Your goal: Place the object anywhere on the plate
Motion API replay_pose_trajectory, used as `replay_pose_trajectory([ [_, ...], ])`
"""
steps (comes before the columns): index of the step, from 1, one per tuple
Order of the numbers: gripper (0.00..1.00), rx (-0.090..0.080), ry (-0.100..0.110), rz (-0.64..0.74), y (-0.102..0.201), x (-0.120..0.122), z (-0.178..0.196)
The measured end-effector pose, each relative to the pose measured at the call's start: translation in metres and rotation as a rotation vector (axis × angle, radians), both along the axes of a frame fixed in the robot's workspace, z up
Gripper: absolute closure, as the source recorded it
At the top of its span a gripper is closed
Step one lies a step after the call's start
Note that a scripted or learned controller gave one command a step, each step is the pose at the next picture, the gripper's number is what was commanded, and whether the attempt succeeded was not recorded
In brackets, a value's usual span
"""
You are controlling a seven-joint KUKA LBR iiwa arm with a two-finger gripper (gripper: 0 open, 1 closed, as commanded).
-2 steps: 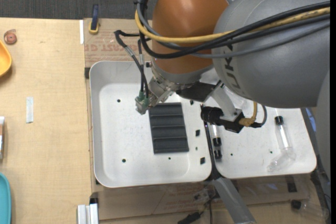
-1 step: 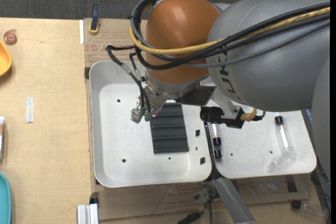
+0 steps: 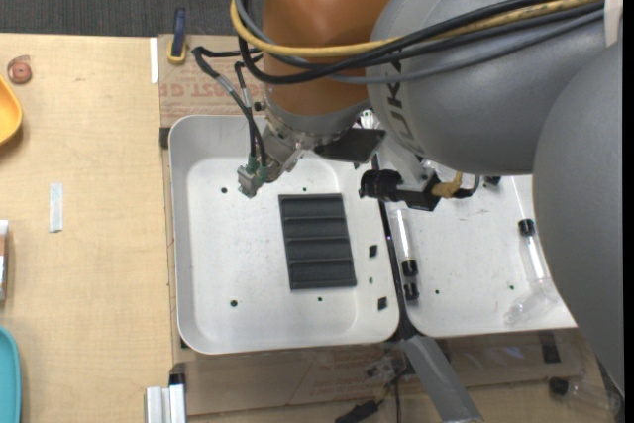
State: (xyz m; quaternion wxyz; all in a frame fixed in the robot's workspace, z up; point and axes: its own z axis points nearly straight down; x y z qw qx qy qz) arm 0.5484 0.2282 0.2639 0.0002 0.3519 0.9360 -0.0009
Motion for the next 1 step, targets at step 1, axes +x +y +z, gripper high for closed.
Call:
replay_pose_trajectory([
  [1,0.0,0.0,0.0,0.0,0.0,0.0,0.0],
])
